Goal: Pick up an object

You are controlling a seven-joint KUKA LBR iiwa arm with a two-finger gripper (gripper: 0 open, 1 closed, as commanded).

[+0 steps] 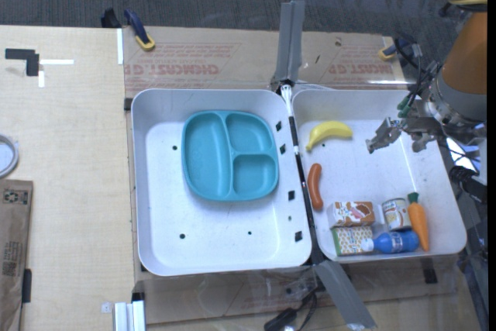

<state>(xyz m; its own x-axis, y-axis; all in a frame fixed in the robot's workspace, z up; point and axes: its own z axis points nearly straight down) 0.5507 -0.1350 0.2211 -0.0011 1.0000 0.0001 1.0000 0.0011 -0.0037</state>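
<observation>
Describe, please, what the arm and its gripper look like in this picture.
The arm is grey with a broad orange band above the wrist. Dark cables loop around it near the top right corner. The gripper is a small grey metal piece with thin dark fingers, mounted on a boxy grey wrist block with bits of white and blue beside it.

- Bright, even overhead lighting; soft faint shadows inside two shallow white plastic bins (147, 190).
- Mild glare on pale wooden bench top (70, 136).
- Slight overall softness; small items in right bin lacking fine detail.
</observation>
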